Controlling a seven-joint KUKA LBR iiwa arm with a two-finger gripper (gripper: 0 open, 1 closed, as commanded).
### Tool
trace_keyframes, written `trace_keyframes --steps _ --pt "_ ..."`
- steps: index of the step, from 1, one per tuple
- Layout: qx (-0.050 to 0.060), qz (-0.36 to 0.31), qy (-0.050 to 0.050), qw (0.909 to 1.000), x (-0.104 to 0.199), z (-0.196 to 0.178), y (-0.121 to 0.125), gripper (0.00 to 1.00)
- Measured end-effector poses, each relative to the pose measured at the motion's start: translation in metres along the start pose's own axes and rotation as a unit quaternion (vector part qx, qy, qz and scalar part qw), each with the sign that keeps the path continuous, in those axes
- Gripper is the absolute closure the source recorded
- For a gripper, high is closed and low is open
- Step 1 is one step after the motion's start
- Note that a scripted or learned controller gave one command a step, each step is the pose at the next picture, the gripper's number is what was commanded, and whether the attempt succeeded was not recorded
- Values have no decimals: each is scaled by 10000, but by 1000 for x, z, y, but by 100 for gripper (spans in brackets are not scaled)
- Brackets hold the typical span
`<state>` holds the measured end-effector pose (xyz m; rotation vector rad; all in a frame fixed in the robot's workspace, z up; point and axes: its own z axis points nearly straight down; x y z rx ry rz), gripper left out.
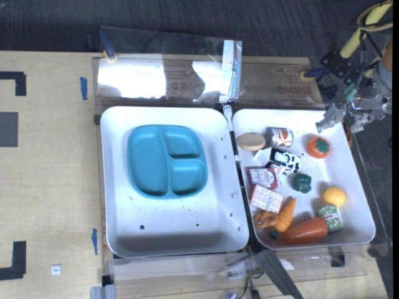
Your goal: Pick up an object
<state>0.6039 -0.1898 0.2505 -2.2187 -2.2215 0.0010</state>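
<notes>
- gripper [340, 118] hovers at the right bin's [365, 185] upper right corner; whether open or closed, cannot tell.
- tomato [318, 146] lies just below it, among other toys.
- blue tray [166, 161] fills the left bin [118, 185].

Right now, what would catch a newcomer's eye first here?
Probably the big blue divided plate, lying alone in the left bin. Next, the right bin, crowded with small toy foods, such as a tomato and a carrot. The gripper hangs over its upper right corner.
</notes>
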Motion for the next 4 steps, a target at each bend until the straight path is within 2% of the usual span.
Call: trace_keyframes --steps 1,2,3,4 --pt "36 -585 9 9983 -15 104 4 0" --pt "-55 -776 53 9970 -21 162 36 0" --pt "-80 -761 8 9971 -25 149 37 100" --pt "-72 -586 -14 9983 43 60 40 100"
